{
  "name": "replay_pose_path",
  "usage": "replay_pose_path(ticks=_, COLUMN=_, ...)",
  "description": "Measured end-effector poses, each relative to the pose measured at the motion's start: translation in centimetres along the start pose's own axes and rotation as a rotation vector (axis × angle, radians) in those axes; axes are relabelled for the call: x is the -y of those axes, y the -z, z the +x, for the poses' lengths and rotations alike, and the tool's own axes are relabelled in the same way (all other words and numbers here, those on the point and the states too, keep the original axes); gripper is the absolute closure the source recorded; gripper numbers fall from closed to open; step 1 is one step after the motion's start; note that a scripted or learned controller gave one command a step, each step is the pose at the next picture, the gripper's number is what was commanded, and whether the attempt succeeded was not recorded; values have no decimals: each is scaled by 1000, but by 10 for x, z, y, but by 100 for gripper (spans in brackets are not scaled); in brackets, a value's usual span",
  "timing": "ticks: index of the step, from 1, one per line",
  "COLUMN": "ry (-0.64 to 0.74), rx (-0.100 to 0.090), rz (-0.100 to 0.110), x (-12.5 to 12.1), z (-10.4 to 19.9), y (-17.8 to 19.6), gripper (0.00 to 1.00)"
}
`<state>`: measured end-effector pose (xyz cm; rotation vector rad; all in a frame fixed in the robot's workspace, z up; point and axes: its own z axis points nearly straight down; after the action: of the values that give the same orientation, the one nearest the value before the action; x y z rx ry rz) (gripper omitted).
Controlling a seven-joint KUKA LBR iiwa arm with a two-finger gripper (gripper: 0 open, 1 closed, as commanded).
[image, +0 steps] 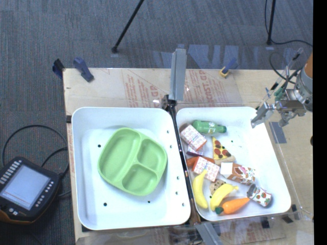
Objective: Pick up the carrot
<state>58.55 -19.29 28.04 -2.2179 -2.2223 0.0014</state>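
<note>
Orange and glossy, the tapered plastic carrot with a green stub (233, 205) lies at the near rim of the right-hand shallow white bin (273, 157), well below and left of the metal two-finger gripper (269, 112), which hangs over the bin's far right edge; whether its fingers are spread or pressed together cannot be told. Just left of the carrot lie two curved yellow toy bananas (223, 192), with small printed cartons (193, 137), a pizza-slice toy (220, 150) and a green bottle (208, 127) farther up. Far left of the gripper, a pale green three-compartment plate (133, 160) sits in the other white bin (84, 137). Both rest on a printed cardboard sheet (133, 88) over grey carpet (56, 24).
</note>
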Motion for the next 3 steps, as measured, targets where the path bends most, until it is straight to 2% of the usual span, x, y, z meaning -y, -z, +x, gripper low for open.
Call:
replay_pose_path(ticks=1, ry=-30, rx=-1, rz=3, x=-46, z=11, y=-114, gripper=0)
replay_pose_path(ticks=2, ry=173, rx=-1, rz=-8, x=-36, z=18, y=-188, gripper=0)
replay_pose_path(ticks=3, ry=383, rx=0, rz=-7, x=31, z=81, y=-189, gripper=0)
